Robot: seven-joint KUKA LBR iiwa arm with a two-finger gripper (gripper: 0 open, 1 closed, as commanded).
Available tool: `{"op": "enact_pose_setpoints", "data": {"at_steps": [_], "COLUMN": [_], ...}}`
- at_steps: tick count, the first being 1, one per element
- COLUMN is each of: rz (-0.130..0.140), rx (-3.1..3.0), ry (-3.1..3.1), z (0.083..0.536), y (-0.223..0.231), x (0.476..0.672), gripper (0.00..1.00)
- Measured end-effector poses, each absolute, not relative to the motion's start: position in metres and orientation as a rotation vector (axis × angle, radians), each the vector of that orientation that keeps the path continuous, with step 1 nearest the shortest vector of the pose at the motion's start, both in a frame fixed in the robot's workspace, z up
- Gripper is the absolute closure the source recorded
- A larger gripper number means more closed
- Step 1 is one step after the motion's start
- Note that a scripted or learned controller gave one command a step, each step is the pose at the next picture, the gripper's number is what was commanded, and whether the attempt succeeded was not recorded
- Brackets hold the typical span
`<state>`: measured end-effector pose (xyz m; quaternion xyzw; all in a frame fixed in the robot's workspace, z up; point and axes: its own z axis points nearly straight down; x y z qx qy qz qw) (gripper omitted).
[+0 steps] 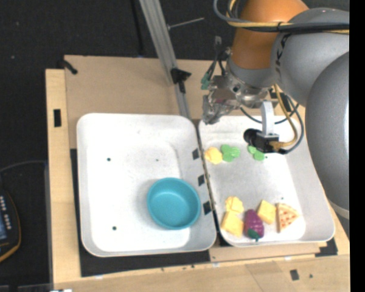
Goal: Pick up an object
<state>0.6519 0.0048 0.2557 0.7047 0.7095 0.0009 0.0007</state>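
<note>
My gripper (210, 112) hangs over the far left corner of the right bin (304, 181), above the divider between the bins. Just in front of it lie a yellow toy (214, 156) and a green toy (230, 152), side by side, with a smaller green piece (257, 155) to their right. At the bin's near edge sit two yellow cheese-like pieces (233, 215), a purple grape bunch (253, 222), a yellow cube (266, 211) and a pizza slice (285, 215). Nothing shows in the gripper's grasp.
A teal bowl (172, 203) stands in the near right part of the left bin (109, 139). A slanted metal pole (164, 47) rises behind the bins. The arm's orange band (264, 17) and grey body (328, 102) overhang the right bin's far side.
</note>
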Motion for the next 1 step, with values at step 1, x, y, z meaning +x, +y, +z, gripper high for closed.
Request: {"op": "enact_pose_setpoints", "data": {"at_steps": [1], "rz": [-0.001], "rx": [2.219], "ry": [2.224], "z": [0.2411], "y": [0.0531], "x": [0.6548], "gripper": [1.0]}}
